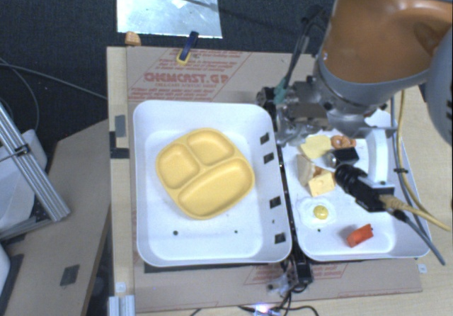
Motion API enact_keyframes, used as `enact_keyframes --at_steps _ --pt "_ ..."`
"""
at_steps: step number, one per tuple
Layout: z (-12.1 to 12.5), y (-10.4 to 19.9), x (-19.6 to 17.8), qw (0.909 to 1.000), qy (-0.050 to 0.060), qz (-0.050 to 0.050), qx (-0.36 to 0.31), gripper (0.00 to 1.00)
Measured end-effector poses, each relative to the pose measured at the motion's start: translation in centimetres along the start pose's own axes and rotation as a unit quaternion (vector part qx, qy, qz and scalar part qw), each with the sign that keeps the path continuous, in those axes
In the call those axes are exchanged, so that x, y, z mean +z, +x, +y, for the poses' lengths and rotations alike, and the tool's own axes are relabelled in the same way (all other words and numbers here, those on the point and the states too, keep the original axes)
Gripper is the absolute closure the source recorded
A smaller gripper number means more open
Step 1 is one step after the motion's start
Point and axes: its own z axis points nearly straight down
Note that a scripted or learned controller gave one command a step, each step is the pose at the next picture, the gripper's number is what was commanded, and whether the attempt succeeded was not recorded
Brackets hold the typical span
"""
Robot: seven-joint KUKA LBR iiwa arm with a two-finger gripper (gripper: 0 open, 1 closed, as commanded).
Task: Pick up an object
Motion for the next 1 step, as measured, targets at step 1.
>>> enact_keyframes --at_steps 1 --pt "0.29 -0.15 -0.76 1.0000 0.000 -0.002 -0.001 1.00"
